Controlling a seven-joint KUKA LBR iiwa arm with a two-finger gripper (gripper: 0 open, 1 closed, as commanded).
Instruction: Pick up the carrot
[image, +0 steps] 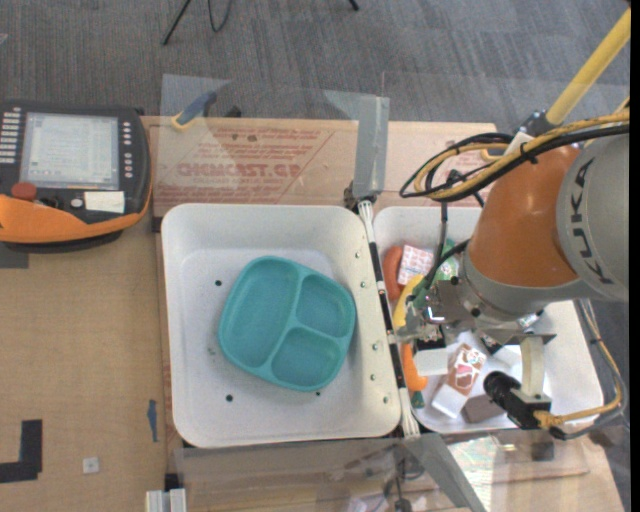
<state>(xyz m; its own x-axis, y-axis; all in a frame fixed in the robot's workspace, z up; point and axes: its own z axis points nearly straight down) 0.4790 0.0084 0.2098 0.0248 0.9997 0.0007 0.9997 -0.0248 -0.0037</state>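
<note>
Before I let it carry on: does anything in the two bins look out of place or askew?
Nothing looks spilled or broken. The teal divided plate sits turned at an angle in the left bin. In the right bin, small items are crowded under the arm, and the carrot lies tight against the left wall.

- You have two shallow white plastic bins (180, 300) side by side.
- One teal three-compartment plate (287, 322) lies in the left one.
- One orange carrot (413, 372) shows.
- One grey-and-orange handheld control pendant (70, 175) rests on the desk (80, 340).
</note>
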